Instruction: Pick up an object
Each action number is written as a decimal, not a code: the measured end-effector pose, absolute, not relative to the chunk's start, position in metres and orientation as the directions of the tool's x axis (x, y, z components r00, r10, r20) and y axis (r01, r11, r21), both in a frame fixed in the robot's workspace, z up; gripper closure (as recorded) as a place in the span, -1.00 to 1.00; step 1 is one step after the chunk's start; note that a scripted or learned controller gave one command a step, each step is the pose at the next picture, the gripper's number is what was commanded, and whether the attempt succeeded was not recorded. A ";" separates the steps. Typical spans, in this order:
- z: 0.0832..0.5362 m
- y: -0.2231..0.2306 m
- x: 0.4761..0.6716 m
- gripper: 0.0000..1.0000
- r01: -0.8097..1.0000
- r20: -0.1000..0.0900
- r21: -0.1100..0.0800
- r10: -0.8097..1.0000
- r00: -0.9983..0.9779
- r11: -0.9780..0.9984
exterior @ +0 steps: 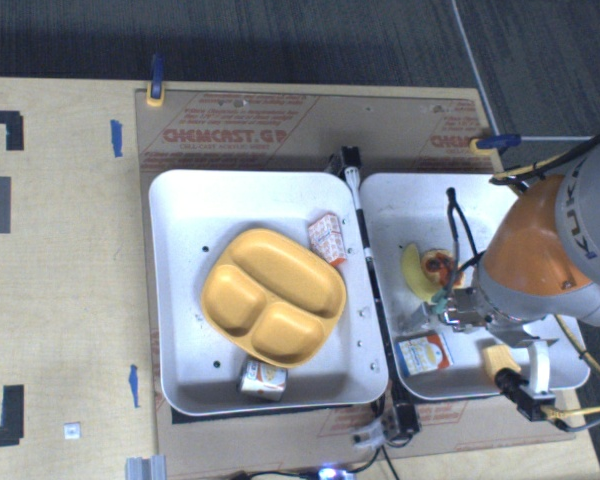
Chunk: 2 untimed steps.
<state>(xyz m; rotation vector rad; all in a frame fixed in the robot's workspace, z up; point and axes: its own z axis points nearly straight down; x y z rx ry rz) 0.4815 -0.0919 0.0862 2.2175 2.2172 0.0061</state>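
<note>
My gripper (447, 306) hangs low in the right bin (380, 203), under the orange band of the arm (535, 253). It is just right of a yellow banana (415, 271) and just below a small red and yellow object (440, 263). A white and orange packet (423, 353) lies flat in front of the gripper, near the bin's front wall. The wrist body covers the fingers, and I see nothing held.
The left bin (175, 208) holds a yellow divided plate (272, 296), a red and white carton (326, 236) at the plate's back right, and another small carton (262, 378) at its front edge. Black cables (458, 230) loop above the gripper.
</note>
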 end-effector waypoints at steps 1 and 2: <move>0.086 -0.092 0.481 -1.00 1.000 -0.001 0.007 1.000 0.000 0.000; 0.086 -0.092 0.490 -1.00 1.000 -0.001 0.001 1.000 0.000 0.000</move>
